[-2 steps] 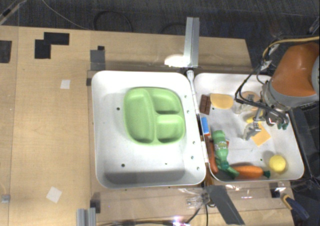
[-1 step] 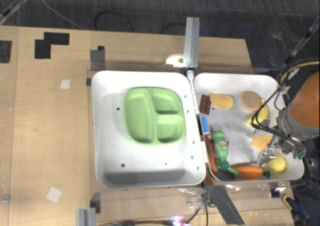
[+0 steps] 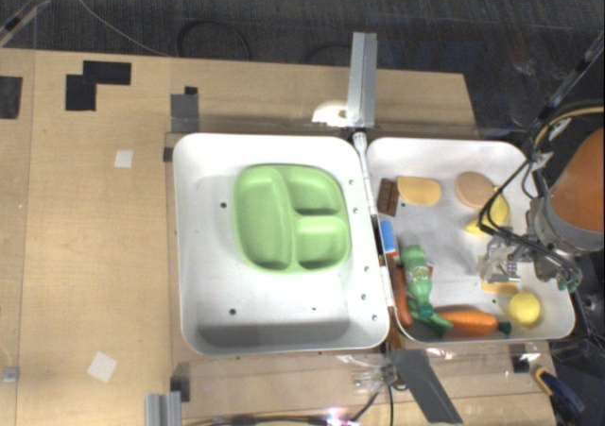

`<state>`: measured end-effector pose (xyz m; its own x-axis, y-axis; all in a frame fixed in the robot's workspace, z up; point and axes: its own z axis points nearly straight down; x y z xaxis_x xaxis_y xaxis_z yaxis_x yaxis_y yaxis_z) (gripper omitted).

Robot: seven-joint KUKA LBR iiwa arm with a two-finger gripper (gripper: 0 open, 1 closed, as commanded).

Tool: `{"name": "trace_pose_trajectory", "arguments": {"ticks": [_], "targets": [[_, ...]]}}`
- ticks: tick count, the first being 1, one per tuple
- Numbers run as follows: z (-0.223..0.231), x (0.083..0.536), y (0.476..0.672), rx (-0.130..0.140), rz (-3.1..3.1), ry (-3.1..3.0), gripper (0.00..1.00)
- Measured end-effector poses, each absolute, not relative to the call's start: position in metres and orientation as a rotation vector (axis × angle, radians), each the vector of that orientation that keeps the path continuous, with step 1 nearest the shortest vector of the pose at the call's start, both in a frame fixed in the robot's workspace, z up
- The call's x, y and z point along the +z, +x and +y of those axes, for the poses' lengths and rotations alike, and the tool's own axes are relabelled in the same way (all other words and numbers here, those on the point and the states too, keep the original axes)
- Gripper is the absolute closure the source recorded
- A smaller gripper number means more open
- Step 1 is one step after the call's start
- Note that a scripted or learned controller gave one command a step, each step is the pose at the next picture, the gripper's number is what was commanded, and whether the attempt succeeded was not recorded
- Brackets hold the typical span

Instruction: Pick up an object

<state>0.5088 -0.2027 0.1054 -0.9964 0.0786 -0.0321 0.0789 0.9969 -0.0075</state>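
From the camera view above the tabletop (image 3: 85, 254), the tool (image 3: 503, 264) hangs low over the right bin (image 3: 444, 145), and I cannot tell its state, as it is a blur of metal and cable from here. Just below and a touch right of it sits a small yellow ball-like fruit (image 3: 525, 308), probably the nearest thing to take; it looks light, rigid and smooth, so it may roll or slip unless pinched across its middle. Further left of the tool lie an orange carrot (image 3: 470, 321) and a green toy (image 3: 418, 287), and above it a tan round piece (image 3: 473, 189) and a yellow oval (image 3: 420, 192). The grey arm (image 3: 577, 197) comes in from the right, wrist bent downward. Well off to the left, the other bin (image 3: 203, 178) holds a green divided tray (image 3: 288, 216).
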Motion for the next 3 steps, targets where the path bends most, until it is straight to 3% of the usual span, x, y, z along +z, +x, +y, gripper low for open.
{"name": "trace_pose_trajectory", "arguments": {"ticks": [1, 2, 3], "targets": [[-0.206, 0.163, 0.525, -0.006, 3.101, -0.424, 1.0], [-0.205, 0.162, 0.524, -0.005, 3.102, -0.424, 0.0], [-0.206, 0.09, 0.502, -0.011, 3.065, -0.616, 0.0]]}}
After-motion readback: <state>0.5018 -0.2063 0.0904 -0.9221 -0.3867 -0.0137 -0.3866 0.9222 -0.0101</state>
